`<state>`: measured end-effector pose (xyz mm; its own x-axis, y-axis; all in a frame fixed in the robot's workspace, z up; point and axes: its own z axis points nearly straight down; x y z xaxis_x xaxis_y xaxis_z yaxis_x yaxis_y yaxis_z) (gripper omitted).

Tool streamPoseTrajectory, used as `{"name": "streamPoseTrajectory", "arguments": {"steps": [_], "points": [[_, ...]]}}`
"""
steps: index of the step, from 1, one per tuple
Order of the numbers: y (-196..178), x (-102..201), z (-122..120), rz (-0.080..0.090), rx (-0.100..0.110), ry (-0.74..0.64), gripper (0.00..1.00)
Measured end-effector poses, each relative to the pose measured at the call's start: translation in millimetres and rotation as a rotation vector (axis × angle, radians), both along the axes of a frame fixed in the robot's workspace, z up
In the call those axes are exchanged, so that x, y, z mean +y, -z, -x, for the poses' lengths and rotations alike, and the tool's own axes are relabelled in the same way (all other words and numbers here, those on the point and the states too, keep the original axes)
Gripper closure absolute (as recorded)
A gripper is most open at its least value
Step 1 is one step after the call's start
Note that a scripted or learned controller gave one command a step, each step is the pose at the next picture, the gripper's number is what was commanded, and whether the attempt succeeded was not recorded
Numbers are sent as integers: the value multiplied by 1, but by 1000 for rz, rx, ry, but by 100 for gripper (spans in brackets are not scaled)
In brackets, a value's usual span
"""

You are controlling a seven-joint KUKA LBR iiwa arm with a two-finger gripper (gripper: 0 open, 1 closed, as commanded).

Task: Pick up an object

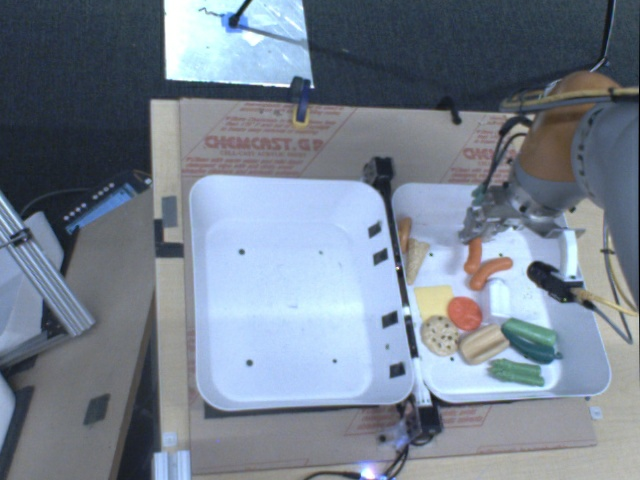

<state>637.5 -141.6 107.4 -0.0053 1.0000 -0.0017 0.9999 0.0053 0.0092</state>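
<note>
The gripper (478,230) hangs low in the right bin (590,368), just above the two orange sausages (485,264) — whether its fingers are apart or together I cannot tell. Below the sausages crowd a cheese slice (434,299), tomato (464,313) and cookie (438,335). A skewed descent might roll a sausage aside, I reckon.

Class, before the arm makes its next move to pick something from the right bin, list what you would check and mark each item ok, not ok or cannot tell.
1. Gripper is over the right bin: ok.
2. A target lies close below: the orange sausages, ok.
3. Gripper already holds something: cannot tell.
4. Sausages lie apart from the tomato: ok.
5. Items are spread out for a clean grasp: not ok; cookie, bun and green pepper crowd together.
</note>
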Motion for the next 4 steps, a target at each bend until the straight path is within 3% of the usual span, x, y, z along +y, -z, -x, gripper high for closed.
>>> {"name": "streamPoseTrajectory", "arguments": {"steps": [1,2,3,4], "points": [[21,27,-7,-2,8,-1,100],[-54,54,-2,-2,1,-2,100],[-79,170,-17,-3,3,-9,100],[-214,218,-1,-6,-8,-6,100]]}}
